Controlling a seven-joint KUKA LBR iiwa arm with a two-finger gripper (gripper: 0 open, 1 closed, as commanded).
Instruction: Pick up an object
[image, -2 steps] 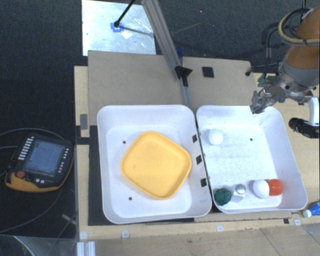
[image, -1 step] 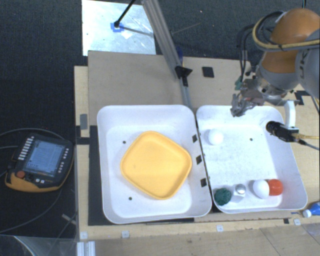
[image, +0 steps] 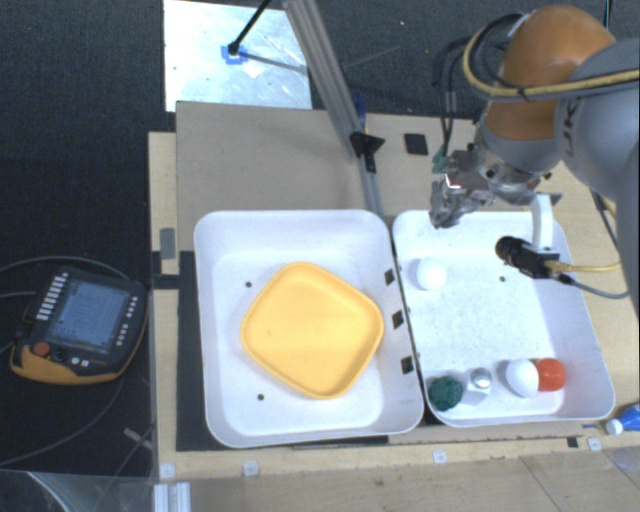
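Observation:
A white ball lies near the left wall of the right bin. Along that bin's front wall sit a dark green ball, a small silver object, a white egg-shaped object and an orange-red ball. A yellow square plate lies upside-down in the left bin. My gripper hangs over the back left corner of the right bin, above and slightly right of the white ball, with nothing visible between its fingers.
A teach pendant lies on the floor at the left. A metal pole slants up behind the bins. A black cable connector hangs over the right bin's right half.

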